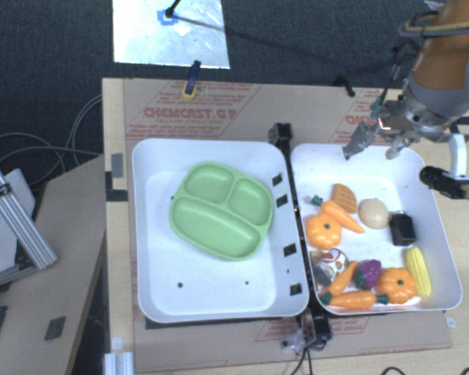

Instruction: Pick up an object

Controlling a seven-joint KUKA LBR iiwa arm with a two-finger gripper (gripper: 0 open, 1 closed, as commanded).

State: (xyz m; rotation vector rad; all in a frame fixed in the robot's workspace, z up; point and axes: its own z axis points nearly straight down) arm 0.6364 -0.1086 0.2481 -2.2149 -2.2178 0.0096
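Observation:
My gripper (375, 144) hangs open above the far edge of the right bin (442, 233), with nothing between its two fingers. Below it in that bin lie toy foods: a bread piece (345, 196), a beige egg-like ball (374, 212), a carrot (341, 216), an orange pumpkin (323, 231), a black block (402, 229), a yellow corn cob (418, 270), a second pumpkin (396, 284), purple grapes (367, 272) and more carrots (352, 300). The nearest items sit well forward of the fingers.
The left bin (152, 287) holds a green divided plate (221, 209). A black divider with clips (293, 225) runs between the bins. A shiny sheet (172, 22) lies at the back. A metal frame (16, 217) stands at left.

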